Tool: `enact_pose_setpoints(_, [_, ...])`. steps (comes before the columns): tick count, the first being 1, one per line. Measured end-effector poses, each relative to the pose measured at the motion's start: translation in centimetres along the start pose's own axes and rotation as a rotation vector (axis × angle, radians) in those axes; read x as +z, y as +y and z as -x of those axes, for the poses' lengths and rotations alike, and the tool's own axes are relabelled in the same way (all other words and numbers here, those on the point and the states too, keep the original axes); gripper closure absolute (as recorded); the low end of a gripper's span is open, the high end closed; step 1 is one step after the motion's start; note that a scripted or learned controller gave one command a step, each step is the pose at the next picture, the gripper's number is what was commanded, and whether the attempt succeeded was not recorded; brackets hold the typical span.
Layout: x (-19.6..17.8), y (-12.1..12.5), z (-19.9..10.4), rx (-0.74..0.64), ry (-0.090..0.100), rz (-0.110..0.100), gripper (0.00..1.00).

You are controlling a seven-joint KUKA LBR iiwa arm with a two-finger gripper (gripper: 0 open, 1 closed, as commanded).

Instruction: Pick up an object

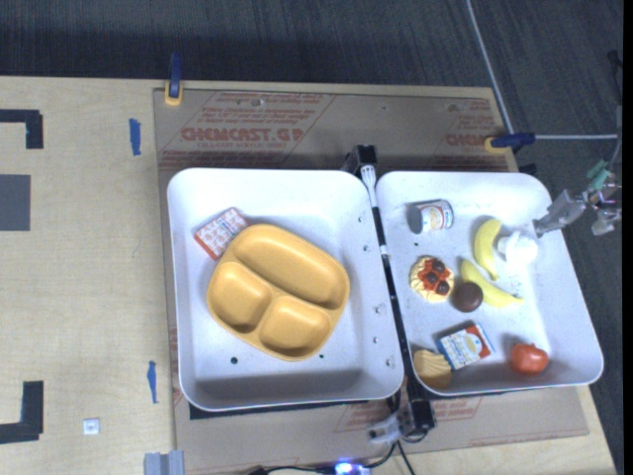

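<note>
Dark grey carpet fills the top of the view, and below it sits a pale wooden bench (79,295) with a few black and blue tape marks. On the bench lies a brown board printed with red lettering (257,132), and on that rest two shallow white bins side by side, their inner edges touching.

The left bin (188,206) holds a yellow divided tray (277,290) turned upside down, lying at a slant across the middle. Just beside the tray's upper left corner is a small red and white packet (220,232), close to touching it.

The right bin (584,349) holds several small things. A little tin can (430,216) lies on its side near the upper left corner. Below it is a small round pastry with red topping (432,278), and just to its right a dark brown ball (468,296). A yellow banana (487,260) curves down the middle of the bin, and a white lump (518,247) sits against its upper end. Toward the front lie a small carton with an orange and blue label (465,345), a tan piece like a bread roll (431,366) touching the carton's left corner, and a red tomato (530,358) well to the carton's right.

At the right edge of the view, over the upper right corner of the right bin, the gripper (554,216) reaches in toward the white lump. Its fingers are too small and blurred to judge, so whether they are wide, narrow or holding something cannot be told. A thin grey rod (485,47) crosses the carpet at a slant above it.
</note>
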State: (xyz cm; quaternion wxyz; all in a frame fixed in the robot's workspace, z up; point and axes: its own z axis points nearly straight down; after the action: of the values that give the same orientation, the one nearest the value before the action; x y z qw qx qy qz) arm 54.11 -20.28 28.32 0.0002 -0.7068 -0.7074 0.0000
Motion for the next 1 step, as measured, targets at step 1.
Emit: enact_pose_setpoints(1, [12.40, -2.84, 2.11, 0.001, 0.000, 0.000, 0.00])
